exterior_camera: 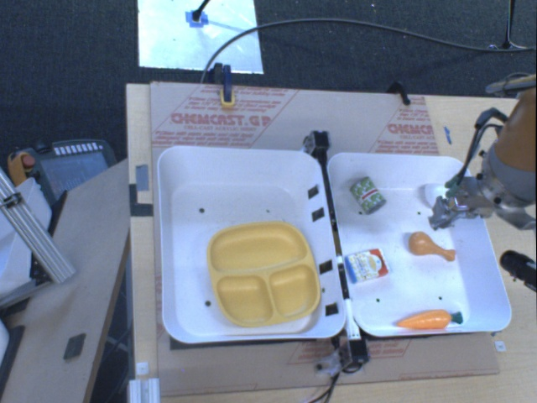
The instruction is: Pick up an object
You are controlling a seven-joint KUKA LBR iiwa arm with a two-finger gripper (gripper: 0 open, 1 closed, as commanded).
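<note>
The right bin [470,309] holds a small green can [367,194] at its back left, a red and white carton [366,265] near its left wall, a toy chicken drumstick [430,246] in the middle right, and a toy carrot [429,319] at the front. My gripper [442,215] reaches in from the right and hangs just above and behind the drumstick, near the bin's right side. Nothing shows between its fingers.
The left bin [180,225] holds a yellow divided plate [263,271]. A black clip [318,143] sits at the back where the bins meet. Cardboard sheets lie under the bins. A cable arcs across the floor behind, and a grey table stands at the left.
</note>
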